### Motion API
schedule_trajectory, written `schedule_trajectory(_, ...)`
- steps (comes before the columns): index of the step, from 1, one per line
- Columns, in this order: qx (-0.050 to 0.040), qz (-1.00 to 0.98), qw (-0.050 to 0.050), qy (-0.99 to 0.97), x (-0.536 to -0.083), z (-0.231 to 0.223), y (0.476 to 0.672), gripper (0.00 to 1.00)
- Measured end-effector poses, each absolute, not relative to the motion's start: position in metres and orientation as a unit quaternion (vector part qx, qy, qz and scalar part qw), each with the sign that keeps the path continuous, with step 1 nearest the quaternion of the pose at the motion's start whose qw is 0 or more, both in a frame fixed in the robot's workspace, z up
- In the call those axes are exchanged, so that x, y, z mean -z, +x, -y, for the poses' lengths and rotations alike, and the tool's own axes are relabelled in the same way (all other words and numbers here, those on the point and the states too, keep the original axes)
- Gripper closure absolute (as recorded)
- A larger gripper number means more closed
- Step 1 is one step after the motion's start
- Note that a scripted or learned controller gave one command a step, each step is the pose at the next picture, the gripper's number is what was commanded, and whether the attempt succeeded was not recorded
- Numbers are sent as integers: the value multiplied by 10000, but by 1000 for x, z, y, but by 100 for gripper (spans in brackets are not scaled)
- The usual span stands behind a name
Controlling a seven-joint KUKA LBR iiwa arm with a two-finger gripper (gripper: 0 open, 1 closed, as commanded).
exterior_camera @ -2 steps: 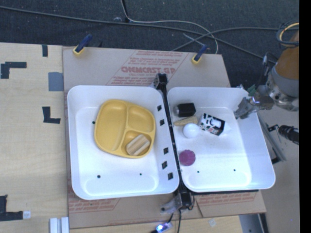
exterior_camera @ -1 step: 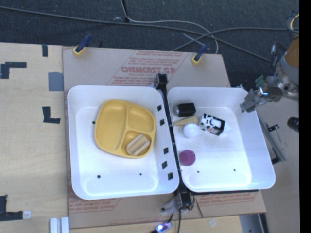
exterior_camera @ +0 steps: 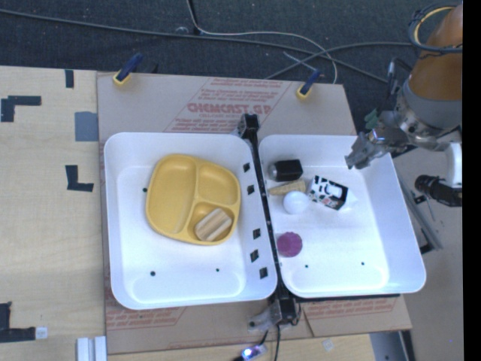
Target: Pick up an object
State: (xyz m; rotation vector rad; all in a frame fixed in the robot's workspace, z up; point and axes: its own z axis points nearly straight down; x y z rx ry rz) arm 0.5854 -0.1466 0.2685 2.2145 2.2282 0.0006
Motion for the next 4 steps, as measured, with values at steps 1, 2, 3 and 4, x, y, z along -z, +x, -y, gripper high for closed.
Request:
schedule_trajectory(1,7,-7091,-12,7051,-252,93,584,100)
schedule_trajectory(2,7,-7088,-5,7054,-241,49,584,100)
schedule_trajectory(3,-2,-7096,-5,7046,-247,-8,583,100)
schedule_trajectory(4,7,-7091,-1,7051,-243,-58,596,100)
